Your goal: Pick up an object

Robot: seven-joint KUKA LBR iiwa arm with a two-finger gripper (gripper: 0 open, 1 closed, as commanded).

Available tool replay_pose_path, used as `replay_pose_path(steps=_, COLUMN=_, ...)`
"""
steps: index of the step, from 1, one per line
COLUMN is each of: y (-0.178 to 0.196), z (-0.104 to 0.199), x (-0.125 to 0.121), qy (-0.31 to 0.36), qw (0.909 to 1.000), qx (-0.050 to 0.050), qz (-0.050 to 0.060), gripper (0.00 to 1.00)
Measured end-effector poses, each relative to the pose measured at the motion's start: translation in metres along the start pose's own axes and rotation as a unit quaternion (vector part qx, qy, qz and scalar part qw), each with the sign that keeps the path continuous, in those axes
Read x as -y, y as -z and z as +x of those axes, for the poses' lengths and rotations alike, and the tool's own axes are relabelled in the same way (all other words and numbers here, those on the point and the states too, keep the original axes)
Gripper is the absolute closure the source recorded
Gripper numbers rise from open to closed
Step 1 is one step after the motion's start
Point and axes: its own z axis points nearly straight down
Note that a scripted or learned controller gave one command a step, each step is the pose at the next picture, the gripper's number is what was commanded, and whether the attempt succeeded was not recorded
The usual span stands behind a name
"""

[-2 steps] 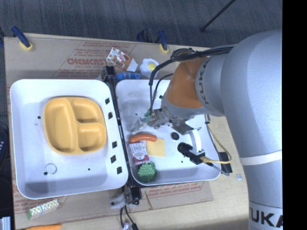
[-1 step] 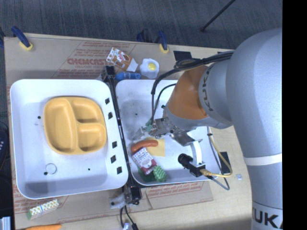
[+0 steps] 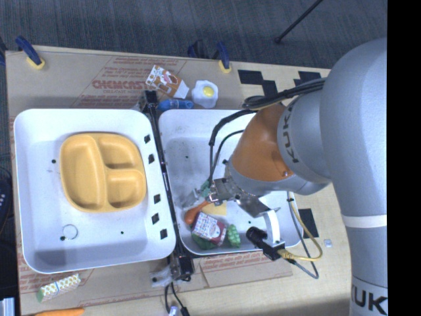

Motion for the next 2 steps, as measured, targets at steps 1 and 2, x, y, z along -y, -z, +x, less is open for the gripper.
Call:
replay_pose_path(steps=1, y=0.01, z=0.0, x=0.0, qy=0.002, qw=1.0, qx=0.0, qz=0.001, gripper=1.0)
replay_pose_path(steps=2, y=0.122, z=0.028, x=0.023, qy=0.041, qw=0.9992, qx=0.0, qz=-0.001, gripper=1.0)
